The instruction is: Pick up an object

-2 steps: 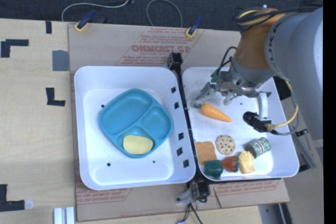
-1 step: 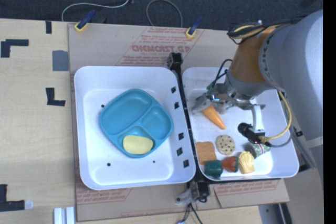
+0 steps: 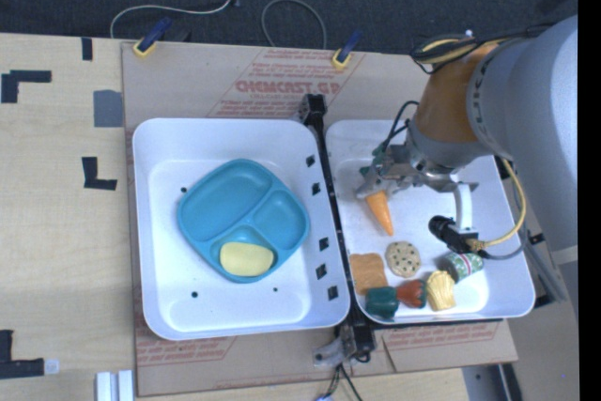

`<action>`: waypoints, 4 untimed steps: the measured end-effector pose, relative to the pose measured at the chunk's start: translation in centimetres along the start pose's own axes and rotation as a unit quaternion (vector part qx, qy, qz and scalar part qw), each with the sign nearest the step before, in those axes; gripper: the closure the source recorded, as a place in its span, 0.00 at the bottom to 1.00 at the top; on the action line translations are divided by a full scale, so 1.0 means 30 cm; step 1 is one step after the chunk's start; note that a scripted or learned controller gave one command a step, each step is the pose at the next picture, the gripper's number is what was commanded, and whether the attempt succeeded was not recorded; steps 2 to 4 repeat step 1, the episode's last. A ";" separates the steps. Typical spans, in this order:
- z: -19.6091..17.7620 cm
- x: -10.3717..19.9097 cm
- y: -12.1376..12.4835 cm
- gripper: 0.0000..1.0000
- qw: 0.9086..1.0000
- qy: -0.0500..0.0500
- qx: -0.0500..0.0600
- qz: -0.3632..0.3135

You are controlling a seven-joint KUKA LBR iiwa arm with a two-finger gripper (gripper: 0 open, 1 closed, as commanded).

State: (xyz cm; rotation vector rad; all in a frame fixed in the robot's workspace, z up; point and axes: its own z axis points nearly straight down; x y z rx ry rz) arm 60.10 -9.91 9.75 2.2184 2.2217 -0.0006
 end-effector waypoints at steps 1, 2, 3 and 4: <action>-0.308 0.224 -0.094 1.00 1.000 0.002 -0.002 -0.003; -0.308 0.224 -0.094 1.00 1.000 0.002 -0.002 -0.003; -0.308 0.224 -0.094 1.00 1.000 0.002 -0.002 -0.003; -0.308 0.224 -0.094 1.00 1.000 0.002 -0.002 -0.003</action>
